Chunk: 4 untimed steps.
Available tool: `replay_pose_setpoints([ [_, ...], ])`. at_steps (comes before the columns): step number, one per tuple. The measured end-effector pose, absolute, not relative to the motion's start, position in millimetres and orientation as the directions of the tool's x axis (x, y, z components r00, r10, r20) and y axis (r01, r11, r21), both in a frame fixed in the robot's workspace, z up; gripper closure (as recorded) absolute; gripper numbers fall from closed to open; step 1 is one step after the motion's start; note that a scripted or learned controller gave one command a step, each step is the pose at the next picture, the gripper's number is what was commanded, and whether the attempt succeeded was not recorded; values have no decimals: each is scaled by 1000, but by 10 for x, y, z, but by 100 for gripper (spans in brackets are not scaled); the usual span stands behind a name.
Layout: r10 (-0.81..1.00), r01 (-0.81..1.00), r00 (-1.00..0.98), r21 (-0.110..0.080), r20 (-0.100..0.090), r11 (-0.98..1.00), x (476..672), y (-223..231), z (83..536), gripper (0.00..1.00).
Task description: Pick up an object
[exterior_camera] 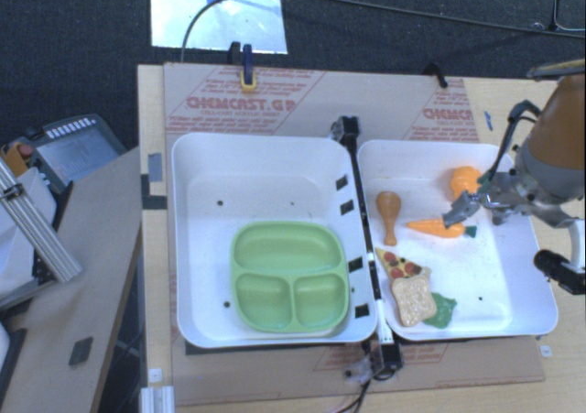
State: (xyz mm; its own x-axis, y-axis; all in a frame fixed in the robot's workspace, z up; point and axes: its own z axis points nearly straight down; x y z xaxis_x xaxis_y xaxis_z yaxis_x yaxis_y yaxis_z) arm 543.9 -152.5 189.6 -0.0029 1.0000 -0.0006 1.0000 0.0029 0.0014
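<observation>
The arm [560,141] is bulky and rounded, with an orange band above a grey wrist section. Below the band, a pale grey collar flares outward. A thin dark cable [506,141] loops along the arm's side, arcing down toward the gripper [460,211]. The gripper is dark grey metal, narrow and angular, with 2 slim fingers [455,215] at its tip. Behind the gripper, a black cylindrical part [559,271] juts from the wrist's underside.
</observation>
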Motion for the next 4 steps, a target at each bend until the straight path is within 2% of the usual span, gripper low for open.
replay_pose_setpoints([
  [2,1000,1000,-1,-3,1,1,5492,-1569,819,0],
  [3,1000,1000,-2,4,-2,2,5510,-1574,952,100],
  [4,1000,1000,-4,7,-1,4,5453,-1522,1536,100],
])
